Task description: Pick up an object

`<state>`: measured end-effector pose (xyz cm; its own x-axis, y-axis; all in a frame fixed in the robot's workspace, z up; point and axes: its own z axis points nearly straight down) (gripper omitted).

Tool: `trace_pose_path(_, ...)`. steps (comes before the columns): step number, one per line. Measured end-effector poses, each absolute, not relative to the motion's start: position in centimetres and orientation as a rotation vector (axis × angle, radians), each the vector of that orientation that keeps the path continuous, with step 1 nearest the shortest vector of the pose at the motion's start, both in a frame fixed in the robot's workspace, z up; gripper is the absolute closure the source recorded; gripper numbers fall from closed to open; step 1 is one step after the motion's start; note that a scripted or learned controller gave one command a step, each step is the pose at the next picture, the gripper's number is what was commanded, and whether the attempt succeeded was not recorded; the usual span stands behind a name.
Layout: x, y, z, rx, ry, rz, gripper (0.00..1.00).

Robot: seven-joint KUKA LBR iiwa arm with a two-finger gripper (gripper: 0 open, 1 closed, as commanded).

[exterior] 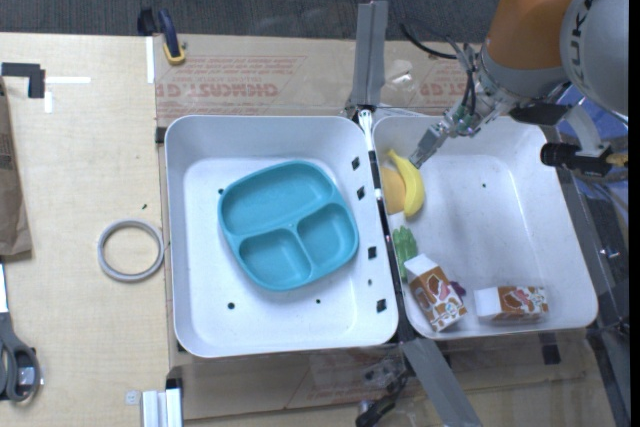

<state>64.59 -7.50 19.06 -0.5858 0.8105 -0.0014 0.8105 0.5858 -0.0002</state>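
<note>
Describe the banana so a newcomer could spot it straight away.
Start at the right-hand white bin, the one the arm reaches into. Along its left wall, near the far corner, lies the banana, just left of the pincer. It is the only yellow, curved item there; the green item and the two printed cartons sit nearer the front edge.

Worktop (80, 165): pale wood, bearing 2 shallow white bins side by side. Left bin (190, 245): 1 blue 3-compartment tray (288, 225), lying flat near the centre. Left of the bins: 1 grey tape ring (131, 249), flat on the wood. Near left edge: scissors (18, 365), partly cut off. Behind the bins: cardboard sheet (250, 80) with red print.
</note>
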Motion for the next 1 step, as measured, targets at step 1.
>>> trace_pose_path(1, 60.92, -4.40, 21.85, 1.541, 2.739, -0.002, 0.00)
